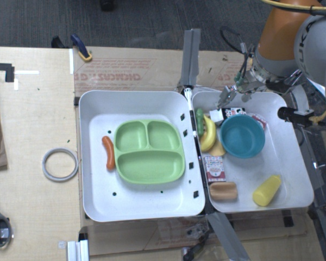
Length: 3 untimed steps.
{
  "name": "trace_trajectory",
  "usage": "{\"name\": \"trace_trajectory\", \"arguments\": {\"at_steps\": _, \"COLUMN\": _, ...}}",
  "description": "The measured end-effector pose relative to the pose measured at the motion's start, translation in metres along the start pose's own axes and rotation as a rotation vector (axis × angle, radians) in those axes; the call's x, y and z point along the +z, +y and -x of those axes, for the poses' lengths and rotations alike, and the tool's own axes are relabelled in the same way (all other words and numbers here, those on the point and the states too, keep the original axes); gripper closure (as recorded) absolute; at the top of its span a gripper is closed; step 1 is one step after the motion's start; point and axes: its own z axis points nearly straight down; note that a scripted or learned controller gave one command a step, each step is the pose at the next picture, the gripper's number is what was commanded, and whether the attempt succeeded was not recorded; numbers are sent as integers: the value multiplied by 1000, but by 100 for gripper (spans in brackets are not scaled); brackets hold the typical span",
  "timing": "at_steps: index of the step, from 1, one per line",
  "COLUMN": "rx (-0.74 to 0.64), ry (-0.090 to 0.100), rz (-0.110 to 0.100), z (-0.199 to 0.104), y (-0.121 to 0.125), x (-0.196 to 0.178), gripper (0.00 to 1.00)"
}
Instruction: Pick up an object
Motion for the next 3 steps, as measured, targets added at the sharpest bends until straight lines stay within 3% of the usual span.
{"name": "trace_trajectory", "arguments": {"at_steps": 1, "rx": 73, "ry": -11, "rz": 23, "z": 12, "y": 3, "x": 76, "gripper": 0}}
{"name": "trace_trajectory", "arguments": {"at_steps": 3, "rx": 40, "ry": -16, "rz": 35, "z": 20, "y": -13, "x": 82, "gripper": 0}}
